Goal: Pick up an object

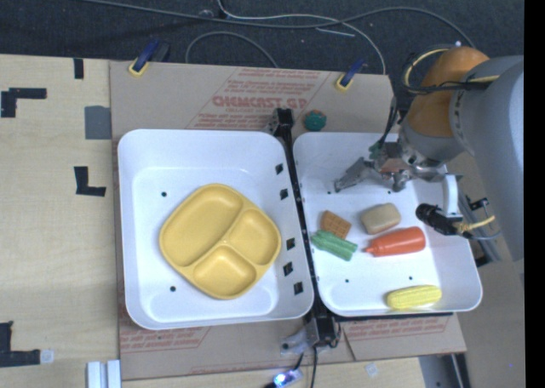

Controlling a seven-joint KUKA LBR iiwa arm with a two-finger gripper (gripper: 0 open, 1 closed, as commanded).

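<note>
Camera view. Two white bins sit side by side on a cardboard sheet on the table. The left bin [136, 208] holds a yellow divided plate [220, 240] near its middle, out of the arm's way.

The right bin [319, 152] holds the candidates, clustered toward its near half:
- waffle piece [335, 225] near the left wall
- green bean pod [333, 246] touching it, just below
- tan bread roll [380, 218] mid-bin
- red-orange carrot [396, 242] just beside the roll
- yellow corn cob [414, 296] at the near right corner

The gripper [351, 179] hangs over the bin's far half, above bare floor. Jaws pinch nothing; whether spread or pressed together, cannot tell. Judgement: no pick committed; the roll lies nearest.
</note>
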